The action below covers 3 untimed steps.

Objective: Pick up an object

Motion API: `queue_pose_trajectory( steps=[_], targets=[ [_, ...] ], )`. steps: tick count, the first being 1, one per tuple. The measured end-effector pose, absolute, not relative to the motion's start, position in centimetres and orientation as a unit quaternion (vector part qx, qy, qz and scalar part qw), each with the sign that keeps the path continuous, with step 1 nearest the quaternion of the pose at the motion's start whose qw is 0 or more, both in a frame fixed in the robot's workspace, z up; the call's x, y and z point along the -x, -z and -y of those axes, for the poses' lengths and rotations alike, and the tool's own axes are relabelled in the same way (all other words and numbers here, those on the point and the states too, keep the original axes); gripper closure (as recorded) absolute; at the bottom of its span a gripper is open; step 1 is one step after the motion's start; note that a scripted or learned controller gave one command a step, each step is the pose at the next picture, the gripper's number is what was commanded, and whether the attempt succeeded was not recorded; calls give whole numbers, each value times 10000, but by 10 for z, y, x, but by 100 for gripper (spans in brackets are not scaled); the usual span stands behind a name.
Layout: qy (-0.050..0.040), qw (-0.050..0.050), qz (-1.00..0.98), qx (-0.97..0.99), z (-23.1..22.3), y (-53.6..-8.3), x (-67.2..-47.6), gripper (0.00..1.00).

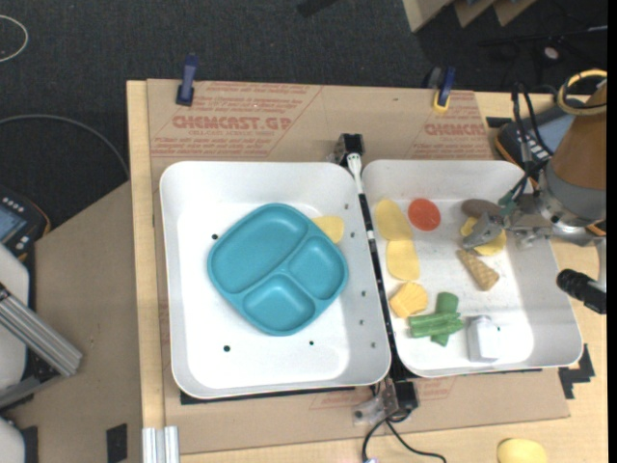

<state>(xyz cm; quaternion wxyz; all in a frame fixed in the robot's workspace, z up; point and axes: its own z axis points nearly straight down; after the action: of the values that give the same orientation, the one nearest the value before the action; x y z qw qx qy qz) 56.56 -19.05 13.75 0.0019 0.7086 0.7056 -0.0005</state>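
My gripper [487, 223] hangs low over the upper right part of the right bin [540, 302], reaching in from the right. It is right above a small yellow item [492, 244] that it partly hides. A tan bread-like piece [479, 269] lies just below it. To its left sits a red round item [422, 213]. Farther left, two pale yellow pieces [390, 220] [402, 257] and an orange-yellow wedge [408, 299] lie in a column. A green item [436, 322] and a white-grey block [482, 339] rest near the bin's front.
The left bin [193, 336] holds a teal divided plate [278, 268] with a yellow item [329, 228] at its upper right edge. A black divider strip [368, 249] runs between the bins. The arm's body [583, 162] stands over the right bin's right rim.
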Motion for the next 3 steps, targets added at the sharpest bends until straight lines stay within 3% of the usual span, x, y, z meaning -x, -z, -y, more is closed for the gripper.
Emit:
queue_pose_trajectory(
  steps=[1,2,3],
  targets=[
    [14,-29,-7063,-7079,205,-81,-553,0],
    [-4,7,-7067,-7075,205,-96,-556,100],
    [-14,40,-7089,-7053,210,-85,-655,100]
  ],
)
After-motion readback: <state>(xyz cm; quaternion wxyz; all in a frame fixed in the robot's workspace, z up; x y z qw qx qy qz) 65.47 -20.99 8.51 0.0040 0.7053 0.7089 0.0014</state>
